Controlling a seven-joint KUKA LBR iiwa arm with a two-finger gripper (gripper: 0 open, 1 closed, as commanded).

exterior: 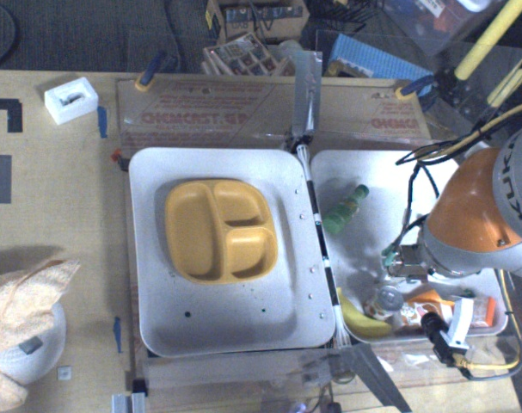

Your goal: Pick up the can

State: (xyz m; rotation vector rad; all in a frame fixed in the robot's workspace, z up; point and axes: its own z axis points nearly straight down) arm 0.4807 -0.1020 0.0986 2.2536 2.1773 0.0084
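Over the right-hand shallow white bin (364, 175), the grey arm with its orange band (471, 209) was positioned low, and the two-finger gripper (396, 269) was held just above the bin's near end. Whether the gripper was spread or closed could not be told. The small silver metal can (387, 299) was seen just beneath the gripper, beside a yellow banana (360, 319) and an orange-and-white packet (454, 308). A green plastic bottle (343, 209) lay apart, toward the far end. A yellow compartment tray (219, 229) rested in the left white bin (153, 231). The step in hand was judged to be the approach. A centred descent and a closing on the can alone were judged necessary next.
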